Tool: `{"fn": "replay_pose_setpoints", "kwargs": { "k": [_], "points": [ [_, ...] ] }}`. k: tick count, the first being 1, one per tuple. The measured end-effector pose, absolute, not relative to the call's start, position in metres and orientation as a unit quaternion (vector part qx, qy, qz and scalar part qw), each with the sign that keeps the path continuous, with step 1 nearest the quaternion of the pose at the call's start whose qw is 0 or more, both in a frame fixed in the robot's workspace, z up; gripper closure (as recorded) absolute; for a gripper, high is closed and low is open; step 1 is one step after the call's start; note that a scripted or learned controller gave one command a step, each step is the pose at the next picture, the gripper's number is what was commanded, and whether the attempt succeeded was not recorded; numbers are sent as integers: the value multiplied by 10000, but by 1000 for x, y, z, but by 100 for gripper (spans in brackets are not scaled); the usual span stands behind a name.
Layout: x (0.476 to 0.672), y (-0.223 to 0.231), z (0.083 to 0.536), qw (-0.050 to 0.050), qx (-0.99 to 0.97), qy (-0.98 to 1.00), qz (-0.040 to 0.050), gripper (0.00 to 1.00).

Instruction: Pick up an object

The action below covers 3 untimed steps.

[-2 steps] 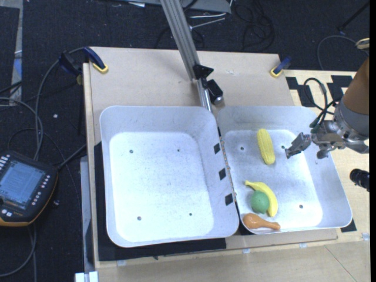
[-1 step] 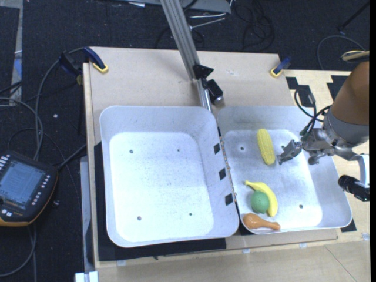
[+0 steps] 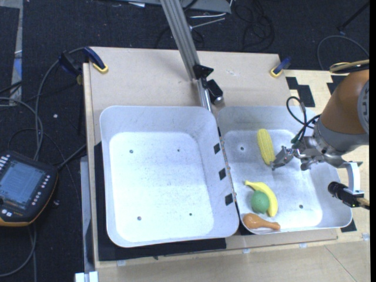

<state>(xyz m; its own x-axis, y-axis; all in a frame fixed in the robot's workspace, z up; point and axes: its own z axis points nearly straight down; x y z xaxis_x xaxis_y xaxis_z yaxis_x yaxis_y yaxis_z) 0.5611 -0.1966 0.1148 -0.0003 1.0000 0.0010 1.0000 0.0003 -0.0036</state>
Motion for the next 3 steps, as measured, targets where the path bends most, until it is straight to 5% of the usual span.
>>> {"fn": "replay_pose_setpoints", "kwargs": {
  "k": [1, 2, 3],
  "points": [
    [561, -196, 94, 8, -7070, -7072, 4, 0],
    [561, -197, 105, -2, -7071, -7072, 1, 100],
    [556, -204, 162, -23, -7072, -7070, -11, 100]
  ]
}}
